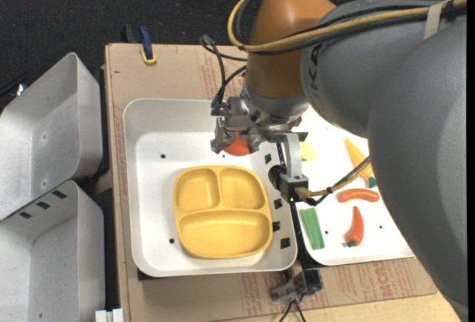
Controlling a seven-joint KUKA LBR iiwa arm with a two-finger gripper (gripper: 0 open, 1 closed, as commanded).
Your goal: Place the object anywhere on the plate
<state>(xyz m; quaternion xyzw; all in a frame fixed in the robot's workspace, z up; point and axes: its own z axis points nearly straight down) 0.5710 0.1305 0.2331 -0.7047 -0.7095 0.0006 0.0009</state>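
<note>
Plate (223, 220) showing plain yellow. Bins (148, 165) showing white, black dots inside. Arm (401, 90) showing grey, orange band (286, 24) above wrist, yellow cable (349, 27) running across. Red-orange object (237, 146) peeking under gripper (241, 136). Right bin showing green block (312, 228), orange sausage (358, 196), orange-red carrot (355, 228), yellow piece (357, 153). Bench (119, 165) showing tan cardboard.

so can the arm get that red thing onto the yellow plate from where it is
Probably yes. The gripper sits over the red object just beyond the yellow plate's far rim, and nothing stands between them. Whether it actually grips the object is unclear.
</note>
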